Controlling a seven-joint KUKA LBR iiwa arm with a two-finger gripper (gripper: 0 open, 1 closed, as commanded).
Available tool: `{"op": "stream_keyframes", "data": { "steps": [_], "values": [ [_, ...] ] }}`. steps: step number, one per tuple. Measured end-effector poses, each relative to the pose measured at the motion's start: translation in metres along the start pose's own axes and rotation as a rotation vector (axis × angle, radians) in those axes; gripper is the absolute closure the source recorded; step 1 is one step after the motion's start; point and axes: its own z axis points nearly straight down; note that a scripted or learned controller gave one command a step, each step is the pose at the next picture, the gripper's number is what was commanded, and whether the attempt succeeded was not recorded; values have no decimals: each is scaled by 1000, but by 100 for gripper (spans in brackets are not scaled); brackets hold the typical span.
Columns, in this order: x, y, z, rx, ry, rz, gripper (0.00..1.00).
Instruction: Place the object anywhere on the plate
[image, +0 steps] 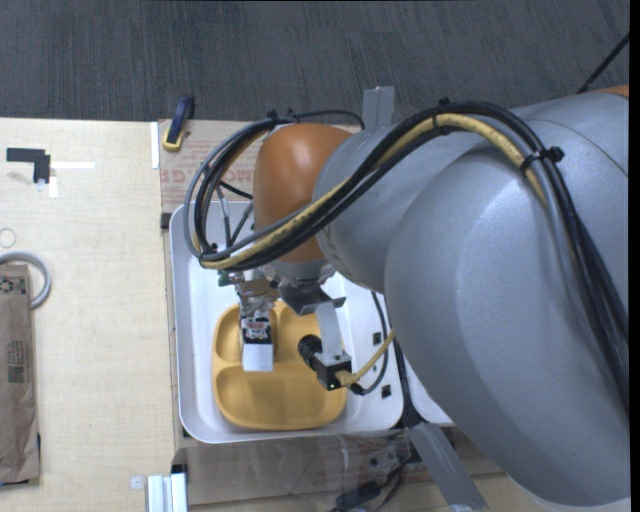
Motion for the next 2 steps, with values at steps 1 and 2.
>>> {"op": "stream_keyframes", "data": {
  "steps": [1, 2],
  "values": [
    [3, -14, 44, -20, 4, 241, 100],
    [6, -14, 42, -19, 8, 237, 0]
  ]
}}
